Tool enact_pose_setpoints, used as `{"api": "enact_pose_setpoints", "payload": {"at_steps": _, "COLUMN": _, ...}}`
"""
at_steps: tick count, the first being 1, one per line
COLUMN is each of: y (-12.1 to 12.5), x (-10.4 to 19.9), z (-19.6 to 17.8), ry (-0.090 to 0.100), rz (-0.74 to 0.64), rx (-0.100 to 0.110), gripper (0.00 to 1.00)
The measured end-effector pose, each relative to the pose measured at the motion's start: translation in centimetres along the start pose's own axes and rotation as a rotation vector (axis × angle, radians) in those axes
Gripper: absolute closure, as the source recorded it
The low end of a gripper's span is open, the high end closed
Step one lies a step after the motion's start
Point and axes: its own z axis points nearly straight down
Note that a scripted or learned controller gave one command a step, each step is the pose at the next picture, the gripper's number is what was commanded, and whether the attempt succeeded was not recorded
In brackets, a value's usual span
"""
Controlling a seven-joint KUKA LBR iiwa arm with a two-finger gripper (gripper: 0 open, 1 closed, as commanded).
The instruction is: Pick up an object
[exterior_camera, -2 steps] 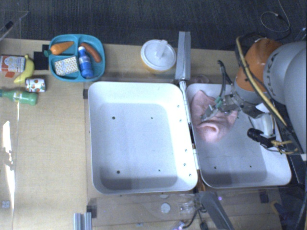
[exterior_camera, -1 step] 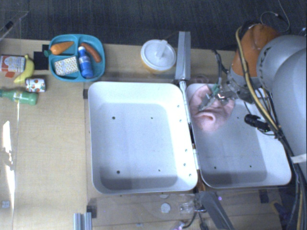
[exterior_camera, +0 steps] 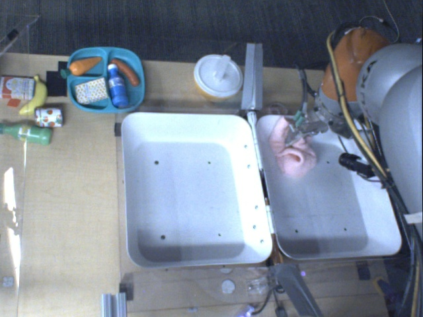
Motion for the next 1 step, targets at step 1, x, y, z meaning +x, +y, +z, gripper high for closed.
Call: {"api": "enact_pose_setpoints", "payload": {"at_steps": 1, "y": 0.91, "x": 3.73, "z": -9.85, "ry": 0.005, "rz": -0.076, "rx": 0.003, "gripper": 1.00}}
